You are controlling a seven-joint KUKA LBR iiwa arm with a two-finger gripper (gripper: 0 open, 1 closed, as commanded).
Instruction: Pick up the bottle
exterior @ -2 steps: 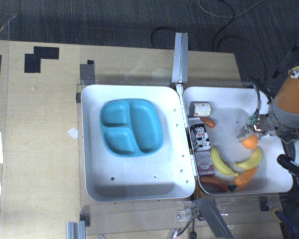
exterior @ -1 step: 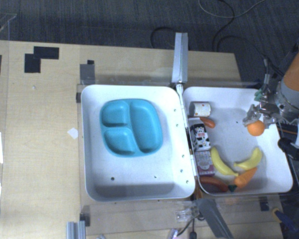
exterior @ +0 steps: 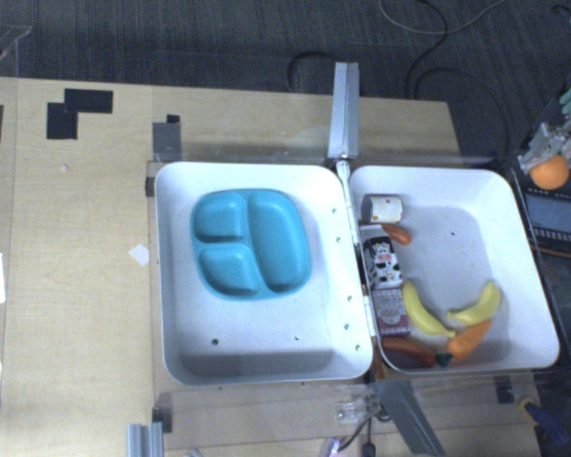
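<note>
The bottle (exterior: 383, 263) is small and white with a black cow print. It lies on its side along the left wall of the right bin (exterior: 514, 217). A white jar (exterior: 382, 208) and a small orange piece (exterior: 396, 235) lie just behind the bottle, and a red-labelled pack (exterior: 391, 312) touches its near end. The arm's end, with its orange band (exterior: 550, 172), hangs outside the right bin's far right corner. The gripper (exterior: 558, 147) is there, well away from the bottle.
Two yellow bananas (exterior: 426, 314) (exterior: 480, 305), an orange carrot (exterior: 468, 339) and a dark red pepper (exterior: 411, 352) crowd the right bin's near side. A blue divided plate (exterior: 252, 242) sits in the left bin (exterior: 266, 350). A metal post (exterior: 344, 112) stands behind the bins.
</note>
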